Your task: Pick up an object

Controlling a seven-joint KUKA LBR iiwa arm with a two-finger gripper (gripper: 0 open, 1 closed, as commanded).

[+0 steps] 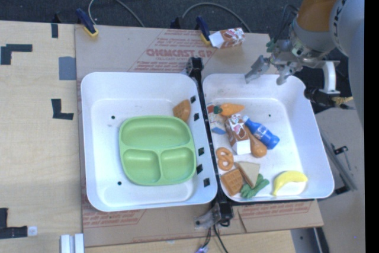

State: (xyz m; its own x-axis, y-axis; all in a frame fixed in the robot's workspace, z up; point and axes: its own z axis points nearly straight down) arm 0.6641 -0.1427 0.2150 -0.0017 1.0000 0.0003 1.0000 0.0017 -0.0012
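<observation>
Hand [269, 73] open, empty, above right bin's [314, 127] toy food.

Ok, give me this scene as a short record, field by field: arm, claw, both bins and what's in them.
arm: reaches in from the right, above the right bin's far corner
claw: open, holding nothing, above the right bin's far rim
left bin: green divided plate; orange food piece by the divider
right bin: pile of toy food, including blue bottle, pretzel, banana
outside the bins: small packet on the cardboard
</observation>
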